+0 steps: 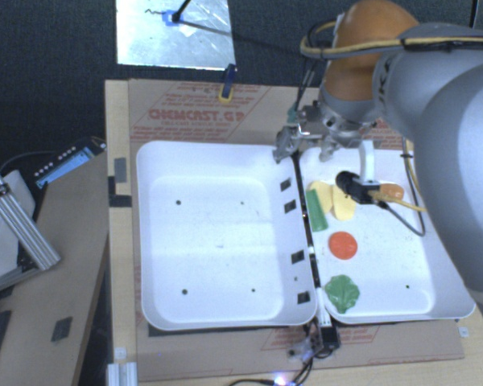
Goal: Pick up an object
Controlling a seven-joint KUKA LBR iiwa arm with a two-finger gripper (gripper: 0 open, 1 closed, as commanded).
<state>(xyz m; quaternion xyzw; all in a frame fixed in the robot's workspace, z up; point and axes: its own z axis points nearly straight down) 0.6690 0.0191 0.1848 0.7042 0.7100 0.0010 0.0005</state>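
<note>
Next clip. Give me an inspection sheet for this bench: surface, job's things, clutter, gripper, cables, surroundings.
surface: left bin and right bin, white, side by side on printed cardboard.
job's things: in the right bin, green stick, yellow piece, orange disc, green leafy piece.
clutter: nothing seen.
grippers: gripper above the right bin's back left corner, clear of the things.
cables: thin dark cable behind the bins.
surroundings: foil sheet, yellow clamp, aluminium rail at left.
</note>
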